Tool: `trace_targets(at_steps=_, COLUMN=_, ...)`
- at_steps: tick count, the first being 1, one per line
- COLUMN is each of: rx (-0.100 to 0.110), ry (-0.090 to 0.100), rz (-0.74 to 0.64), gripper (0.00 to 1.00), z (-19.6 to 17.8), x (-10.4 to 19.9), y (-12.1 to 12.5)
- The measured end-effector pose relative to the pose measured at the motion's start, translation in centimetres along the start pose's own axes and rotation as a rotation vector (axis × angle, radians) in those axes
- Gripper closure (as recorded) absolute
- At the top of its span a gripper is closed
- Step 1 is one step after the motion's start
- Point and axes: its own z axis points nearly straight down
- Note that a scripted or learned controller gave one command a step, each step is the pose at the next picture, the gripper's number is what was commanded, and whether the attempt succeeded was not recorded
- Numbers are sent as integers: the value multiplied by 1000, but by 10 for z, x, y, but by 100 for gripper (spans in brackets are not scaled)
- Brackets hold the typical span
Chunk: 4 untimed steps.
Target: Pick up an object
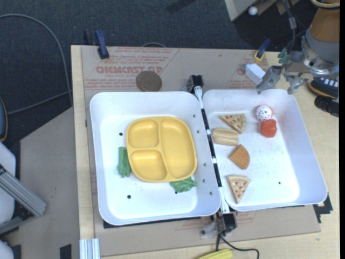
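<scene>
We see the pincer (280, 80) in the upper right of the frame, fingers spread apart with nothing between them, above the right bin's (307, 161) far rim. Below it in that bin lie a white ball (263, 112) and, touching it, a red piece (268, 128).

2 white bins (108, 198); 1 yellow plate (160, 148); 2 green leaves (124, 162); 2 sandwich wedges (233, 122); 1 bread roll (225, 137); 1 cracker (240, 157); 1 red block (268, 128); 1 spotted ball (263, 112)

One fixed camera is looking down at a slant on the surface (161, 236), both bins (108, 198) filling mid-frame.
</scene>
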Motion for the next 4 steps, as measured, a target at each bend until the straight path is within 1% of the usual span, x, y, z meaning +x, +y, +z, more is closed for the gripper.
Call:
trace_targets(at_steps=1, rx=1, ry=0, rz=1, gripper=0, z=71, x=-46, y=-15)
trace_targets(at_steps=2, rx=2, ry=1, rz=-1, gripper=0, z=158, x=-43, y=-4)
trace_targets(at_steps=3, rx=1, ry=0, rz=0, gripper=0, z=161, x=-43, y=-18)
trace_targets(at_steps=4, rx=-1, ry=0, rz=-1, gripper=100, z=151, x=-43, y=-17)
